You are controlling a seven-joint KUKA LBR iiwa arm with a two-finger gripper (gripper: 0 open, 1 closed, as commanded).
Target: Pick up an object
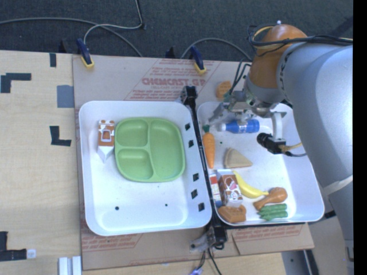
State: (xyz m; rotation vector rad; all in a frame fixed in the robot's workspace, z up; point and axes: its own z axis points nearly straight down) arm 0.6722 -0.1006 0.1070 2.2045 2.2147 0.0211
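So the desk (34, 171) is a pale wood top with a sheet of cardboard clamped over it, dark carpet behind, cables trailing around the back. Two white bins sit side by side on the cardboard. The left bin (137, 216) just has a green divided plate (150, 149) and a small orange-and-white carton (105, 137) tucked against its left wall, out of the way. The right bin (298, 182) is where all the toy food is piled, so that's obviously the picking side. The arm reaches in from the right with the pincer (232, 109) low over the far end of that bin, right by a blue bottle (242, 126) lying on its side, white cap end toward the arm. I'd guess that's the target. Honestly can't tell how wide the pincer is or whether it's got anything. Nearby: a carrot (209, 149), a wedge of bread (236, 159), a banana (250, 188).
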